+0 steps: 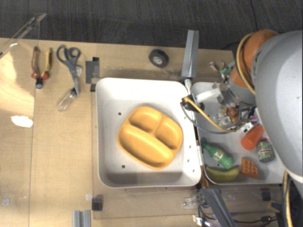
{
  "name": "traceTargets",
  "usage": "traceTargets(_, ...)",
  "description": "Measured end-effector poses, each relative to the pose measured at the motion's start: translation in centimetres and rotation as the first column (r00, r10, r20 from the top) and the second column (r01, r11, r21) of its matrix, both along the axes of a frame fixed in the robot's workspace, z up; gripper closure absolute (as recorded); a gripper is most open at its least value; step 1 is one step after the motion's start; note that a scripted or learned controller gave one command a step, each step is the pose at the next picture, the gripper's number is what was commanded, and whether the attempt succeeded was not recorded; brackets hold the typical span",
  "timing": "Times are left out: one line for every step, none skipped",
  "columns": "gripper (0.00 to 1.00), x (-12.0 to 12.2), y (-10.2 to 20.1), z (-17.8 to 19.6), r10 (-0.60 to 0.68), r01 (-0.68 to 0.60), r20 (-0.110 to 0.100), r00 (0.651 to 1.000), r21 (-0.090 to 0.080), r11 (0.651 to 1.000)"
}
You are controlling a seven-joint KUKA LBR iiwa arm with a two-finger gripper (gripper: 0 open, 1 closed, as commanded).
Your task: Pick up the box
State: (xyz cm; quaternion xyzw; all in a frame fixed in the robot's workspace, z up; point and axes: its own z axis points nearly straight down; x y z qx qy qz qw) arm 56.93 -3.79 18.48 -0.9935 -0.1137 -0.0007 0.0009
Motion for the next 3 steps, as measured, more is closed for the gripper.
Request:
traceTargets(0.0, 0.0, 0.0, 0.0, 0.0, 0.0, 0.0, 1.0, 0.0, 1.0)
traceTargets(0.0, -8.2, -2.0, -0.1, 0.134, -0.134, 0.0, 0.991, -0.001, 0.991)
traceTargets(0.0, -8.1, -12.9, 5.4, 0.098, -0.098, 0.002, 0.995, -0.002, 0.995)
